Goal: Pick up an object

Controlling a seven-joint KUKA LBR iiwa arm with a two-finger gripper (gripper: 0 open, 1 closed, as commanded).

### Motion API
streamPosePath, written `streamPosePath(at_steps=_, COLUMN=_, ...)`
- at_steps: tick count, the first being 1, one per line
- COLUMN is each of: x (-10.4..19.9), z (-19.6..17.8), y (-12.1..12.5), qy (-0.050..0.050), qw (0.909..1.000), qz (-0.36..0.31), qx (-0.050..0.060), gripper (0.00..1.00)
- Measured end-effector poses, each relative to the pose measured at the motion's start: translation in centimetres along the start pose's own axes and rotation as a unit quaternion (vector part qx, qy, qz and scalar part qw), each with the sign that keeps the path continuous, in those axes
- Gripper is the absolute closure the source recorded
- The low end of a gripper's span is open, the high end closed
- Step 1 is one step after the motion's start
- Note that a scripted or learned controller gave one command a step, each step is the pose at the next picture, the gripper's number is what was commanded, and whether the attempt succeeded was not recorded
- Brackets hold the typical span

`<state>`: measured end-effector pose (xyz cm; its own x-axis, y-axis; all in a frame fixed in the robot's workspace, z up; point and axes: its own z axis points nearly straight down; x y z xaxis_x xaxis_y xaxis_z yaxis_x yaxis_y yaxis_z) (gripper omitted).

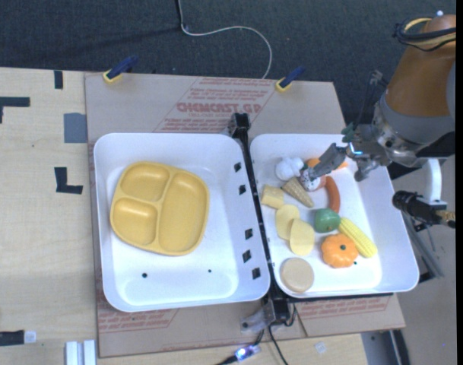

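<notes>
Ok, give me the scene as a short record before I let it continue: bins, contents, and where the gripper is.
left bin: holds a yellow divided plate
right bin: holds toy food in a loose cluster
items in right bin: pumpkin, corn, green vegetable, sausage, ice cream cone, round cookie, pale yellow slices
gripper: low over the upper part of the right bin, beside the cone and sausage
grasp: nothing visibly between the fingers
arm: enters from the right

Arm point(425, 67) cut off at right edge; fingers point(328, 160) partly hiding orange toy point(315, 163).
</notes>
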<state>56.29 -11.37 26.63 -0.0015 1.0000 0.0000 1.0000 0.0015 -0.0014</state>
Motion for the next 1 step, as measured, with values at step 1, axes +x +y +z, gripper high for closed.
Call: streamPosePath(at_steps=1, x=1.73, z=17.25, y=-8.61, qy=0.003, qw=0.9999, qz=0.001, qx=0.010, gripper=0.00)
